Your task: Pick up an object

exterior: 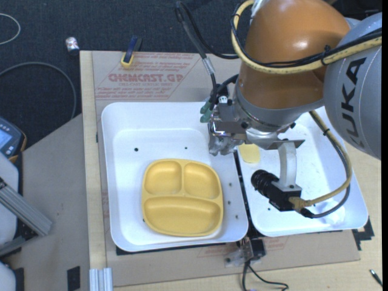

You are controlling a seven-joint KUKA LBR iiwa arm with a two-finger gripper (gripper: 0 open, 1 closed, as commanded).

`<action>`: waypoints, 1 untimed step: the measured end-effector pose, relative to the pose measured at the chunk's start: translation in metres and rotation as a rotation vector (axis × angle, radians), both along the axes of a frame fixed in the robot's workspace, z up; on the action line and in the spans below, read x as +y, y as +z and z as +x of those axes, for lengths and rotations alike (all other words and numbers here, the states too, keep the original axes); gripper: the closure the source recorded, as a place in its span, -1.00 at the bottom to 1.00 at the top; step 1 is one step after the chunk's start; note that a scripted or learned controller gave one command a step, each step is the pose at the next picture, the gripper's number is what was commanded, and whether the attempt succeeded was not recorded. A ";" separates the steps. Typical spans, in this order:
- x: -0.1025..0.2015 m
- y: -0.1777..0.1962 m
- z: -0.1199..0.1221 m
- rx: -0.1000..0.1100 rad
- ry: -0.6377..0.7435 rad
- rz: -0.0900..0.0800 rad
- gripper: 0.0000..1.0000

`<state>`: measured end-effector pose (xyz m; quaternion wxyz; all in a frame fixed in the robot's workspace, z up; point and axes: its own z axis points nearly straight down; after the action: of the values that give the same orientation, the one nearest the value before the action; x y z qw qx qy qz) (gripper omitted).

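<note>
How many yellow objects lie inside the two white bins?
2: a yellow divided plate in the left bin, a small pale yellow piece in the right bin. The arm may hide more.

Glossy yellow plastic tray, smooth, at seven o'clock. Shiny white plastic bins. Matt brown cardboard at eleven. Polished orange band at one, dull grey metal gripper below.

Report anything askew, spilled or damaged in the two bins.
Nothing stands out. The yellow divided plate lies flat and upright in the left bin; a small pale yellow object sits in the right bin, partly under the arm.
</note>
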<state>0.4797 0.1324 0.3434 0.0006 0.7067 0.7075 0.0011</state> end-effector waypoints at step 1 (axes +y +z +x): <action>0.000 0.010 0.001 -0.002 0.000 0.000 1.00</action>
<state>0.4803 0.1327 0.3535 0.0012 0.7066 0.7077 0.0020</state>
